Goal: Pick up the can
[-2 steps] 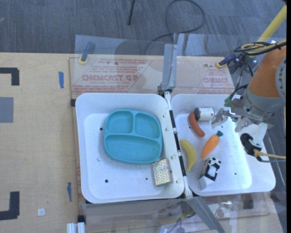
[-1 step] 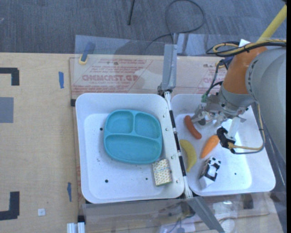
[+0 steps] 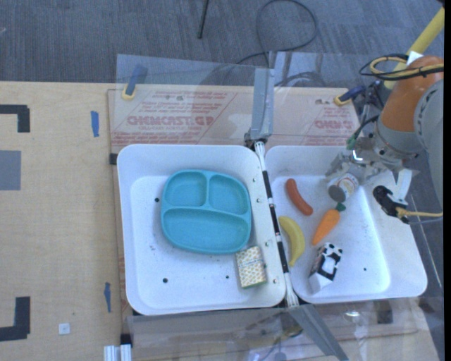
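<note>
Can [image 3: 344, 189] lies tipped in right bin [image 3: 409, 278], far corner, beside sausage [image 3: 299, 197] and carrot [image 3: 326, 225]. End effector [image 3: 359, 169] sits directly above can; I cannot tell its state, nor whether it has can. I judge can light, rigid, smooth-walled, prone to roll. I would grip across cylindrical wall at mid-length, not on rims.

place: robotics lab | evidence: taped plywood bench [image 3: 56, 211]; clear acrylic guard [image 3: 211, 99]; loose cables [image 3: 282, 21] on carpet
</note>
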